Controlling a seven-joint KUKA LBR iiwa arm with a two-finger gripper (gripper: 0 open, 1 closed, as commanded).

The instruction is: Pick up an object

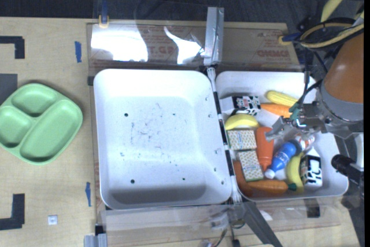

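Camera view shows the gripper point(287, 123) low over the right bin point(254, 79), amid the crowded objects point(263, 150). Whether it has hold of anything I cannot tell; lifting looks not yet done. The left bin point(115, 89) sits beside.

The arm point(347, 81) is cut off by the right edge, so only a part of its orange band is seen. The gripper point(289, 124) is small and dark against the clutter; if its fingers are apart or together cannot be told. It covers a part of the orange carrot point(277, 111) and the things under it in the right bin point(260, 77). The print on the black-and-white box point(247, 103) is too small to read. The blue bottle point(282, 159) hides a part of the banana point(295, 172).
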